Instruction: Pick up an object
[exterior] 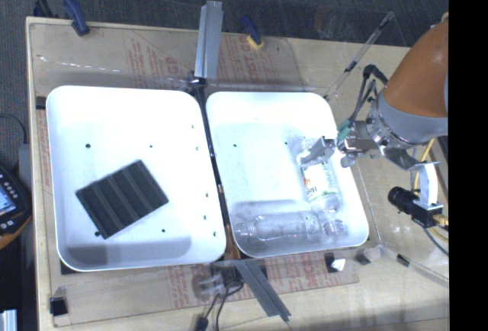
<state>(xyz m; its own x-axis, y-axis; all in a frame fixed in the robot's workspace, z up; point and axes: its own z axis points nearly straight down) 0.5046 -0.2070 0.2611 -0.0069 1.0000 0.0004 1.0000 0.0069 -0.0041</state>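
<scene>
Two shallow white bins with rounded corners and smooth, glossy floors sit side by side on a pale wooden bench (305, 55). The left bin (69, 116) holds one thing: a flat, dark, ribbed rectangular pad (122, 197), lying at a slant on the near half of the floor. The right bin (252, 131) holds clear plastic. A transparent bottle (286, 227) lies on its side along the near wall, its ridged body catching light. A second clear bottle (320, 181) with a white and orange label lies along the right wall, its crinkled end toward the far side. The grey arm with its orange band (419, 70) comes in from the right, and the gripper (347, 148) hangs at the right bin's rim, just beside the labelled bottle's far end. I cannot tell how wide the claw stands; nothing can be seen between it. Blue clamps (76, 17) grip the bench's far edge.
</scene>
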